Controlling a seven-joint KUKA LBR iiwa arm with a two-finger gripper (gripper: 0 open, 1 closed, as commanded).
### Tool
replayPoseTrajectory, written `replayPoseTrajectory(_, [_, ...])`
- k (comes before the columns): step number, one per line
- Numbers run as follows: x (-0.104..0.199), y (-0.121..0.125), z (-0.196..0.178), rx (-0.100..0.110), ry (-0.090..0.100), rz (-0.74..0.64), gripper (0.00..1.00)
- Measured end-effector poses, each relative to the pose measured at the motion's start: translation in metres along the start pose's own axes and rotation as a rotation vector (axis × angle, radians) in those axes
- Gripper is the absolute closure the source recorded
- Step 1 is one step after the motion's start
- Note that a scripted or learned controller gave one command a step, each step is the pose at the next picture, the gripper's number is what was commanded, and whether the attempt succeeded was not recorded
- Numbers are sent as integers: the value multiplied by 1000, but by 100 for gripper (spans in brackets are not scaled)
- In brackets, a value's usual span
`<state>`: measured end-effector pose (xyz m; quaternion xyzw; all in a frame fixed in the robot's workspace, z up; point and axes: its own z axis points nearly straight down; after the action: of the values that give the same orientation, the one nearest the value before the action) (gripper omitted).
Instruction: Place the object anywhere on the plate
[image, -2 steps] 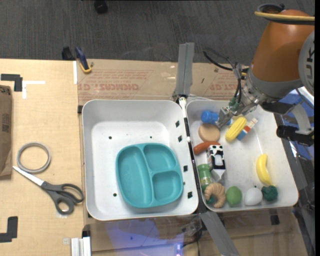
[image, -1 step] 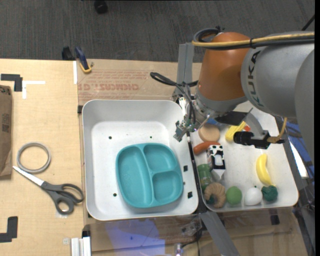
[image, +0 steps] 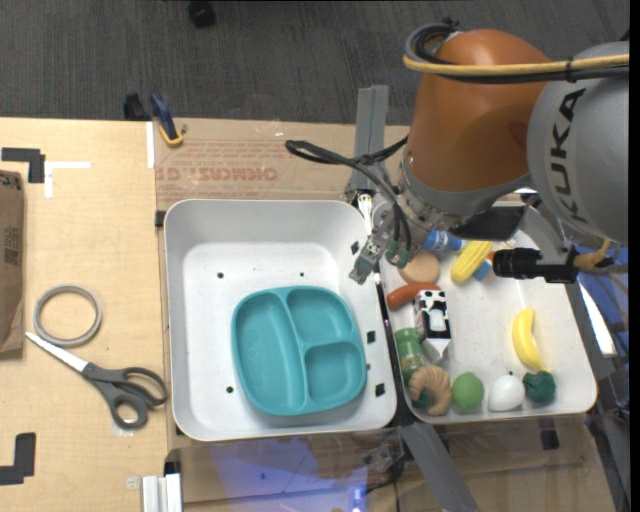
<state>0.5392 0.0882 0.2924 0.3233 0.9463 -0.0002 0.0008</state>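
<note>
Camera view has the claw (image: 385, 243) sitting low over the wall between the two bins, but whether it's open or gripping anything, can't tell, too cluttered there. The teal plate (image: 298, 349) is in the left bin (image: 200, 300), nothing on it. The toy food is all in the right bin (image: 572, 330), sausage (image: 410, 293) and corn (image: 470, 260) closest. Risk: a loose pinch drops the piece short, or the claw clips that divider crossing over.
</note>
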Motion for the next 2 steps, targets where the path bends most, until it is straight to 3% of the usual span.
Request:
replayPoseTrajectory(1, [54, -8, -24, 0, 1, -200, 100])
replayPoseTrajectory(2, [54, -9, -24, 0, 1, -200, 0])
